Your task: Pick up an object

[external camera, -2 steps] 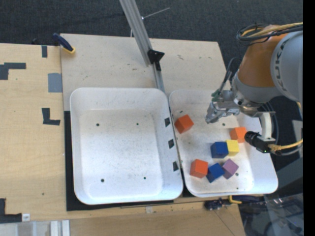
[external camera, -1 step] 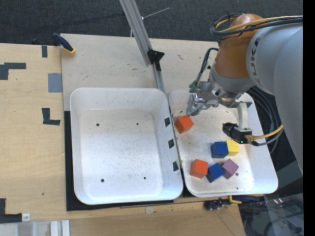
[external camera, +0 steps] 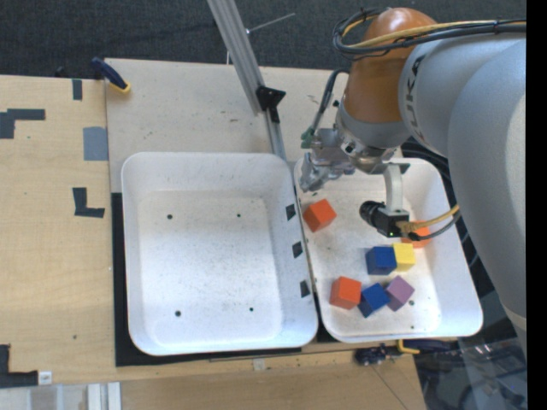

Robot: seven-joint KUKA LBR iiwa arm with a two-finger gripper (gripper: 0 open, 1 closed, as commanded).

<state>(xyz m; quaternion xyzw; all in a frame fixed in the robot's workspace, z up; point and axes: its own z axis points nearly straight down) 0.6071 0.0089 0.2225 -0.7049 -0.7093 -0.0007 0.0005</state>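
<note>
Gripper [external camera: 318, 171]: low over right bin [external camera: 457, 314], far-left corner; grasp state cannot tell. Just near: orange cube [external camera: 319, 214], lying loose. Farther right: blue, yellow, purple cubes clustered. Risk: closing beside cube, nudging it toward bin wall.

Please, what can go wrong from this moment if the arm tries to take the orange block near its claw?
The orange block lies close to the right bin's left wall, so the claw might hit that wall. The block also sits turned, so it could slip out.
</note>
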